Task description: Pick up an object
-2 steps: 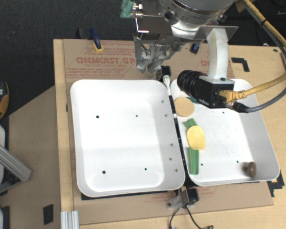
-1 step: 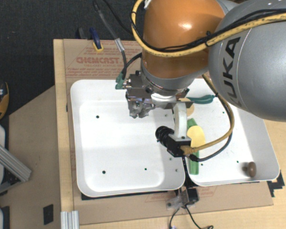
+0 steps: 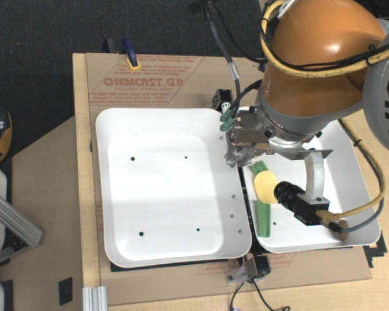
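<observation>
The gripper, a blocky grey metal head under the glossy orange band, hangs low over the seam between the two bins; wide or narrow, I cannot tell from up here. Just beside it, in the right bin against the left wall, lies a pale yellow rounded object atop a long flat green strip. The left bin shows smooth white plastic with rounded corners.

Yellow ball + green stick, maybe touching, R bin.
</observation>
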Controlling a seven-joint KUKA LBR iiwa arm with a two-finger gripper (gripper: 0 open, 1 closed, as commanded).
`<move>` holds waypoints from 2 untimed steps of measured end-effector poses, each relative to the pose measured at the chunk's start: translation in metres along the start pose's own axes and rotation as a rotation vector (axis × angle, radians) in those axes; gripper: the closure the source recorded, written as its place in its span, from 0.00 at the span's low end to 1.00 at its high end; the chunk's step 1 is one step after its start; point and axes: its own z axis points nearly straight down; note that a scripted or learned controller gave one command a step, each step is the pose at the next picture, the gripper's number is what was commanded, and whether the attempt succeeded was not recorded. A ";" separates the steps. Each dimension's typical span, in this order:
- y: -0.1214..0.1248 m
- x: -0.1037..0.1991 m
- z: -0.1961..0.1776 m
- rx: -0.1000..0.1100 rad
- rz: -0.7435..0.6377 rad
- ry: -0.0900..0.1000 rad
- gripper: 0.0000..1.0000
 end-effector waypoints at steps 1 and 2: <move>0.002 0.051 -0.055 -0.012 -0.014 0.005 1.00; 0.040 0.044 -0.132 -0.017 -0.007 0.005 1.00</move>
